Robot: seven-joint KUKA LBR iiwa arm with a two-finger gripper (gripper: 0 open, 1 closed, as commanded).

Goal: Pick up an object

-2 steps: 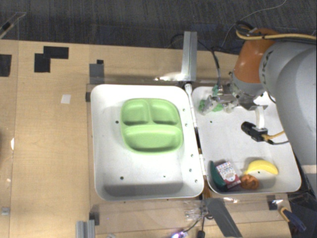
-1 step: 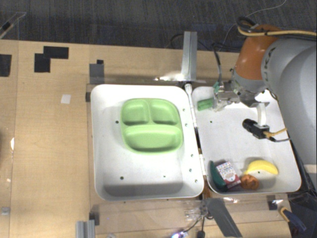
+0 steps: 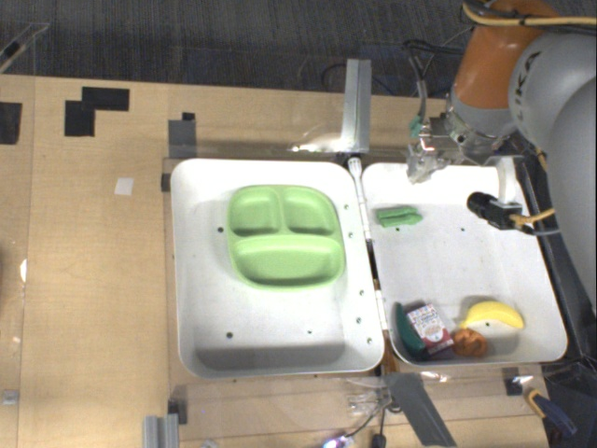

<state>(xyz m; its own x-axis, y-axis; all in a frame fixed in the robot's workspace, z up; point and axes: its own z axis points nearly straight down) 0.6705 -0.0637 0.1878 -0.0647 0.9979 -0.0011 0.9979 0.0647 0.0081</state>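
the two white bins [image 3: 201, 343] look like smooth moulded plastic with a soft sheen; the green divided tray [image 3: 284, 234] is matt plastic; the bench [image 3: 84, 250] looks like pale wood, smooth; the banana [image 3: 493, 316] has a glossy plastic look; the upright post [image 3: 357, 105] between the bins is brushed metal; the arm's orange band [image 3: 490, 49] is glossy

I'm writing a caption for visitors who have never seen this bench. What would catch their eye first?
First the pale green divided tray, alone in the middle of the left bin. Next the grey arm's orange band at top right, its gripper hanging over the right bin's far edge. Then the yellow banana among small items in that bin's near corner.
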